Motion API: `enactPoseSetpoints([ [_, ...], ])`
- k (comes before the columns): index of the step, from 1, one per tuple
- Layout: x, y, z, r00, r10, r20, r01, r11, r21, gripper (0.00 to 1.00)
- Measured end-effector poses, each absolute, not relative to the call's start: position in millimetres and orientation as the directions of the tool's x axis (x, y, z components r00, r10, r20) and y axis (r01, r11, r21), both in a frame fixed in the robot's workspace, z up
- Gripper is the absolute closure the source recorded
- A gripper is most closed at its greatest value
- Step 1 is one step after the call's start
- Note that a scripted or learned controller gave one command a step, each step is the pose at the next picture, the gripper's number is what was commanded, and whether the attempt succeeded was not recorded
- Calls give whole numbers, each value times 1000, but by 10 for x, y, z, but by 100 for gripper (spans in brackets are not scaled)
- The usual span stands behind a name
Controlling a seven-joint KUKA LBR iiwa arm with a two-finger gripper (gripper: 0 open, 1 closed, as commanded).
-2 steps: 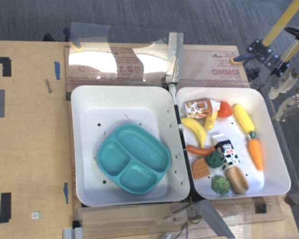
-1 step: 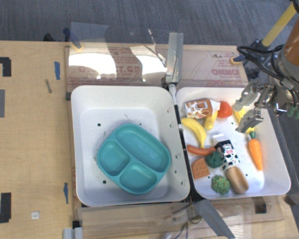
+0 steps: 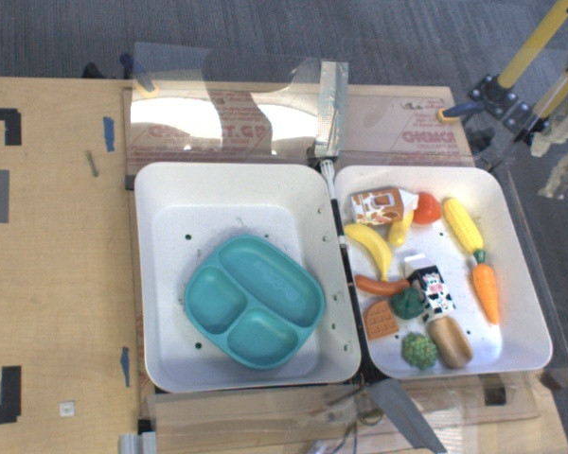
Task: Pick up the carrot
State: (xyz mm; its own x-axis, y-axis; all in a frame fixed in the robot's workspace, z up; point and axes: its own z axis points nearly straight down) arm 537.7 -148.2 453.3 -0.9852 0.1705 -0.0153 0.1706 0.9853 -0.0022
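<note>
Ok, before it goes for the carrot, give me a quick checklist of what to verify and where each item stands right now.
1. Carrot located: ok, it lies in the right bin, near that bin's right wall.
2. Top of carrot uncovered: ok, nothing rests on it.
3. Room around it: ok on the wall side; the corn cob sits just above its leafy end, apparently apart.
4. Nearest neighbours on its left: ok, the milk carton and bread roll lie apart from it.
5. Carrot's lie: ok, flat, lengthwise along the wall, tip pointing toward the front.
6. Hand position and state: cannot tell.
</note>
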Motion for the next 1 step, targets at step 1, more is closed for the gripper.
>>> enactPoseSetpoints([
  [1, 5329, -864, 3593, -988, 154, 2, 154, 988, 2, 100],
])
